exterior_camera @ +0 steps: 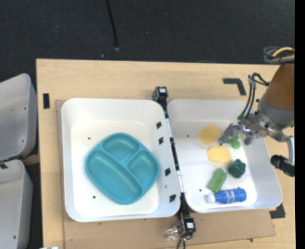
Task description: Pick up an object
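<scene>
The right bin [194, 113] holds several small items: a yellow piece [210, 134], a second yellow piece [219, 154], a small bright green object [236, 143], a dark green object [237, 168], a green oblong piece [218, 180] and a blue bottle [227, 196] lying on its side. My gripper [237, 137] hangs low over the bin's upper right part, open, fingers spread either side of the small bright green object. I cannot tell whether it touches that object. Nothing is lifted.
A teal divided plate [122, 167] lies in the left bin [80, 113]. Black clips run along the wall between the two bins [169, 139]. The arm's orange band [281, 87] and cables stand over the right bin's far right edge.
</scene>
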`<move>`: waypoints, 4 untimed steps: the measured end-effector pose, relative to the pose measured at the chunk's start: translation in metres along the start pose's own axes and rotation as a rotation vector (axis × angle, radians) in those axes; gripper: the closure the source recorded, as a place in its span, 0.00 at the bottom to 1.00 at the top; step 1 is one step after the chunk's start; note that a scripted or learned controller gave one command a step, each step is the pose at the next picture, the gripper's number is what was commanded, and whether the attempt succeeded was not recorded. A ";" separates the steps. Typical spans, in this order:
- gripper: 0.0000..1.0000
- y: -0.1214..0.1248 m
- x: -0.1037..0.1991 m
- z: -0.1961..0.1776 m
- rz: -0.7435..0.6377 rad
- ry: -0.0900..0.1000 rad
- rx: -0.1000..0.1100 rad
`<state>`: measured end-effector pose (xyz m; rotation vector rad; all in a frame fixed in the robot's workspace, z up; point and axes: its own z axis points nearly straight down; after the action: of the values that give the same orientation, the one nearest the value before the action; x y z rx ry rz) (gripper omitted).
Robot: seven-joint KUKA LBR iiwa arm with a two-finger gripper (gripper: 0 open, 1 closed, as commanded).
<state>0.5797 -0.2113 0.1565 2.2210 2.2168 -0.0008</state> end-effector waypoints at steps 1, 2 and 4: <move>1.00 0.000 -0.001 -0.009 0.002 0.001 -0.002; 1.00 0.004 -0.001 -0.050 -0.004 0.002 0.000; 1.00 0.006 0.052 -0.077 -0.002 0.002 0.001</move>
<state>0.5852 -0.1588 0.2335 2.2197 2.2207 0.0006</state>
